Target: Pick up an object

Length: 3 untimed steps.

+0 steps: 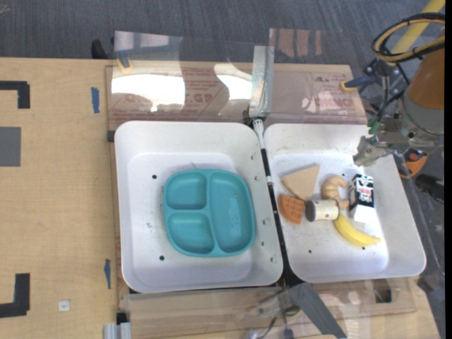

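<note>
While looking down at the bench: seeing grey two-finger gripper [367,150] at far right corner of shallow white right-hand bin [402,260], close to the back rim, on grey arm with orange band [427,90] entering from the right. Too small and blurred to judge how wide the gripper is open. No object seen in its grasp. Pick candidates all lying in the right-hand bin, clustered mid-bin, apart from the gripper. Closest to it: small black-and-white carton [363,189], just below and slightly left, with small white block [366,215] directly in front of that. Next to the carton, on its left: beige mushroom-shaped piece [333,187]. Further left: tan wedge-shaped slice [302,180], and below it orange ridged waffle-like piece [291,208], near the bin's left wall. Between waffle piece and white block: short cream cylinder with dark end [321,210], lying on its side, appears to touch the waffle piece. Nearest the front: yellow toy banana [354,232], curved, just beside the white block. Shallow white left-hand bin [134,189] carrying teal three-compartment plastic plate [209,212], flat, roughly centred.
</note>
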Tool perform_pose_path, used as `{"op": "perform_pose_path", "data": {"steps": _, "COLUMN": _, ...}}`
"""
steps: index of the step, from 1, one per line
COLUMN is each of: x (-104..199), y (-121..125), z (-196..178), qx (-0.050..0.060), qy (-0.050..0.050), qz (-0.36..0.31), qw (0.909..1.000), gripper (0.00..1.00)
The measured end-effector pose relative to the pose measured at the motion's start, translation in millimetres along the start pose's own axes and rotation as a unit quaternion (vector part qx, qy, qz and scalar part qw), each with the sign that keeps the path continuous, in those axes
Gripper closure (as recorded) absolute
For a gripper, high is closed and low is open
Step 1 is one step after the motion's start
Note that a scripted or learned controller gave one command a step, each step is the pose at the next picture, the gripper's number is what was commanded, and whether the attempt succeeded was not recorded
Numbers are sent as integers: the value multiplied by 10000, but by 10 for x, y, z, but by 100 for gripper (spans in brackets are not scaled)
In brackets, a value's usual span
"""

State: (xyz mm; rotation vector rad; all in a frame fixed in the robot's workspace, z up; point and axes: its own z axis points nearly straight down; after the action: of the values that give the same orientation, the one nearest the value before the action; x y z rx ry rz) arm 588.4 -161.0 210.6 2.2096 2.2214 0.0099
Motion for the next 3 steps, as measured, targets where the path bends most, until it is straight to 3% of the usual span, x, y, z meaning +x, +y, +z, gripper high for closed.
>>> {"op": "perform_pose_path", "data": {"steps": 1, "x": 759, "y": -92, "z": 182, "qx": 57, "qy": 25, "qz": -17, "qw": 10000, "gripper": 100}}
{"op": "perform_pose_path", "data": {"steps": 2, "x": 719, "y": -100, "z": 186, "qx": 61, "qy": 12, "qz": 14, "qw": 10000, "gripper": 0}}
{"op": "perform_pose_path", "data": {"steps": 3, "x": 270, "y": -258, "z": 979, "qx": 44, "qy": 1, "qz": 34, "qw": 10000, "gripper": 0}}
